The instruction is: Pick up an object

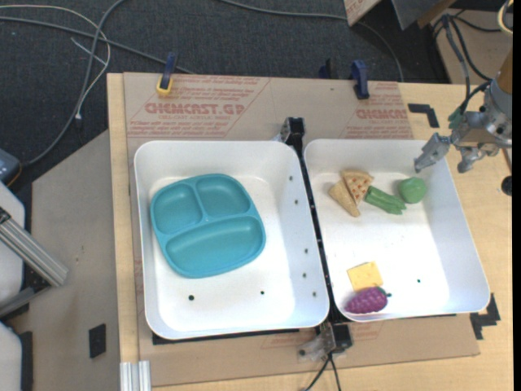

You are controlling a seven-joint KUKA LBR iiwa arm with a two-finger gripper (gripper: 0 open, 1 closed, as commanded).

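The gripper (446, 157) hangs over the upper right corner of the right bin (444, 251), its two grey fingers (426, 156) spread apart with nothing between them. The arm (501, 96) comes in from the right edge, bent down toward the bin's far rim.

Just below and left of the fingertips lies a round green ball-like piece (413, 190), close to the gripper but not touching it. Beside it, further left, sit a long green pod shape (384, 200) and a tan wedge with a textured face (352, 191), the three forming a loose row. Well apart, near the bin's front rim, a yellow block (364, 275) rests against a purple bumpy cluster shaped like grapes (366, 300).

The left bin (163, 300) holds a smooth teal plate with three compartments (208, 225). Both bins are shallow, white and glossy, set on a brown printed cardboard sheet (203, 104).
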